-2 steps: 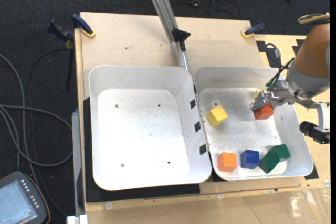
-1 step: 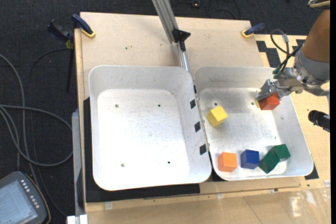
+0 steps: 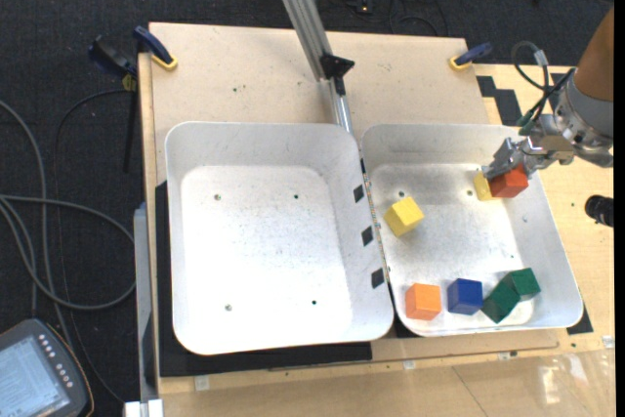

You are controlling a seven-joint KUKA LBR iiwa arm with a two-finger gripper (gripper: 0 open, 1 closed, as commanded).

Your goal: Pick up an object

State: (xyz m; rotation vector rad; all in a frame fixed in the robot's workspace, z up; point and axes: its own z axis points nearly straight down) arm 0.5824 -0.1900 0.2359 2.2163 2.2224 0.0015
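Observation:
My gripper [image 3: 510, 173] reaches in from the right over the upper right part of the right bin [image 3: 547, 234]. A red block [image 3: 509, 183] sits between its fingertips, and the gripper is shut on it. A small yellow piece [image 3: 481, 187] shows just left of the red block, partly hidden by it. Further left, a yellow block [image 3: 403, 215] lies on the bin floor. Along the bin's front edge lie an orange block [image 3: 423, 300], a blue block [image 3: 466, 296] and two green blocks [image 3: 502, 302] [image 3: 524, 282] that touch each other.
The left bin [image 3: 195, 161] stands beside the right one. A slanted metal pole [image 3: 298, 0] crosses the back of the bench and ends at the seam between the bins. Clamps [image 3: 156, 49] [image 3: 471, 56] sit at the bench's back corners.

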